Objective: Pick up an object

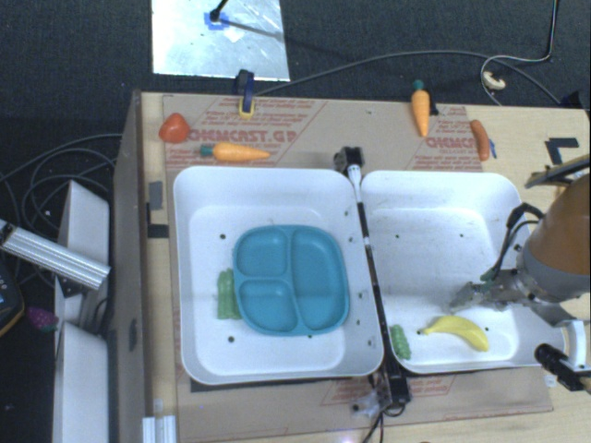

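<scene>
Currently at approach stage: gripper (473,293) hovers with fingers spread, holding nothing. Banana (456,329) lies just below the fingertips in the right bin (434,192). Next: lower over banana, close.

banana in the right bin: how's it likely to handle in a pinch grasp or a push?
The banana looks like a glossy plastic toy, so probably stiff, light and a bit slippery. Its curved shape, lying flat, would likely pivot rather than roll if pushed. The gripper hangs just above it.
</scene>
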Action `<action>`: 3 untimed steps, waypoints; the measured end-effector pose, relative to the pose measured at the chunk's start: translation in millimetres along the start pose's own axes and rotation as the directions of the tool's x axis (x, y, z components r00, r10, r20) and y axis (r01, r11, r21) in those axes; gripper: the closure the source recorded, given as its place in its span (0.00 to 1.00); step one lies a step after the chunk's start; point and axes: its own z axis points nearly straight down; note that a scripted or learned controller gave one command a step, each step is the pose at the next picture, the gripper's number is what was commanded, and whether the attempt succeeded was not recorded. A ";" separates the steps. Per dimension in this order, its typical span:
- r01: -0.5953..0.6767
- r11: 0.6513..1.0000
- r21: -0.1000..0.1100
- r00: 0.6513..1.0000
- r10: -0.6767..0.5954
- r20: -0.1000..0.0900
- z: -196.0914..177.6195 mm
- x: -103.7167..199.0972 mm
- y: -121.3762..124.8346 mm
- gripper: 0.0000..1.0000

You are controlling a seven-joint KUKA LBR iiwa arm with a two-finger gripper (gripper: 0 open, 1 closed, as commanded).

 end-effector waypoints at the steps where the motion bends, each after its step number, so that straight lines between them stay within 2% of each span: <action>1: 0.004 1.000 -0.003 1.000 -0.004 -0.001 0.9 53.6 77.8 0.00; 2: 0.003 1.000 -0.007 1.000 -0.003 0.003 -55.7 2.6 150.1 0.00; 3: 0.001 1.000 0.000 1.000 -0.001 0.000 -3.7 12.2 92.1 0.00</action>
